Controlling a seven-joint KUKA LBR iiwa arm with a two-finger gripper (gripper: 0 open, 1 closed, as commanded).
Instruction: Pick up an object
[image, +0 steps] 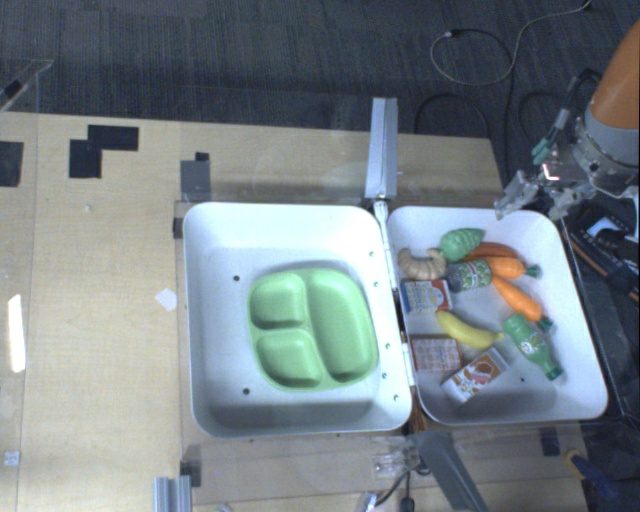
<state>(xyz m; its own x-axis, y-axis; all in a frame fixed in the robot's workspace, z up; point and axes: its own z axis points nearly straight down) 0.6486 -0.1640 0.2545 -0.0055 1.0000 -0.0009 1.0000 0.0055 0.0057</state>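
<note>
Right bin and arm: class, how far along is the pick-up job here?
Done: nothing lifted; the banana, carrots and bottle lie in the right bin. In hand: the tool hangs over its top-right corner. Left: descend, grasp, lift.

Bench (90, 330): pale wood-toned top, with black patches (100, 148) near its far left edge. Directly on it, two shallow white bins side by side and touching: left bin (215, 400), right bin (585, 395). A grey metal bar (382, 150) runs from the far edge to the seam between them. Small brackets, possibly clamps (195, 178), sit at the left bin's corners.
</note>
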